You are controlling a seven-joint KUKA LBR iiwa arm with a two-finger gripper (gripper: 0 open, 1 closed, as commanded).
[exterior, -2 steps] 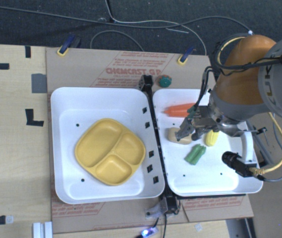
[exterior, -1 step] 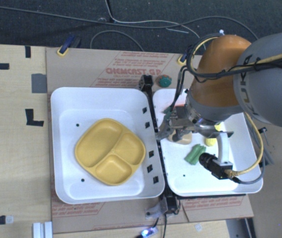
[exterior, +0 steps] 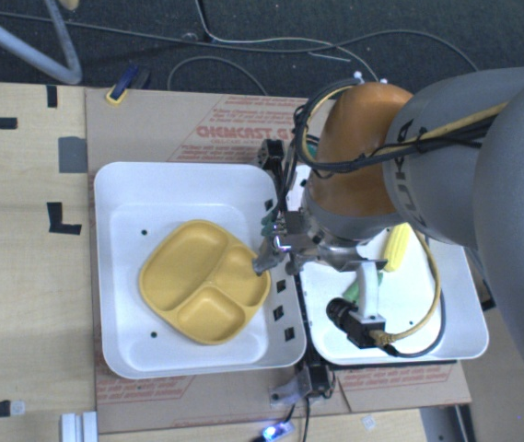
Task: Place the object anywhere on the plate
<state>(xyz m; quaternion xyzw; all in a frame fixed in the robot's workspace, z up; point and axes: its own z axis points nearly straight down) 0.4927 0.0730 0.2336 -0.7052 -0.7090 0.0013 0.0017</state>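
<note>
On the desk point(exterior: 22, 247), the left bin point(exterior: 123, 191) holds a yellow plate point(exterior: 202, 282) with divided compartments, sitting a little toward the bin's right side. Just past the plate's right edge, over the seam between the two bins, the arm point(exterior: 381, 173) comes down, its orange band above the wrist. The gripper point(exterior: 285, 247) sits beneath it, and I cannot tell how it stands or what it has. In the right bin point(exterior: 464, 339), a long yellow object point(exterior: 396, 247) lies tilted, partly tucked under the arm.
</note>
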